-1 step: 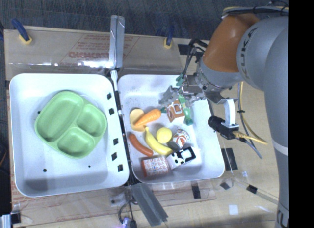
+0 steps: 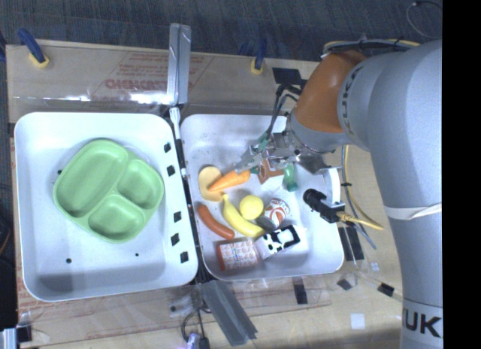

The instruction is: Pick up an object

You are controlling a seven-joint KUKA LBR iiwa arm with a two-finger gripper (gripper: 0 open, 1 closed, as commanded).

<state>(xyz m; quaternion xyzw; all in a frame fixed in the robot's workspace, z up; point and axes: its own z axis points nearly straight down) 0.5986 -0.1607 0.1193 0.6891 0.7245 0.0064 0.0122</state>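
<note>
While the pincer (image 2: 264, 158) hangs low over the right bin (image 2: 197, 135), near its centre and just at three o'clock of the carrot (image 2: 228, 180), I cannot tell how wide it stands, since wrist and clutter blur together there. Candidates lie packed toward six o'clock of it: a banana (image 2: 239, 220), a lemon (image 2: 251, 206), a red sausage (image 2: 215, 221) and a small carton (image 2: 239, 253). A good grasp, I judge, means straddling the carrot across its narrow width and descending straight, so its neighbours are not nudged.
</note>
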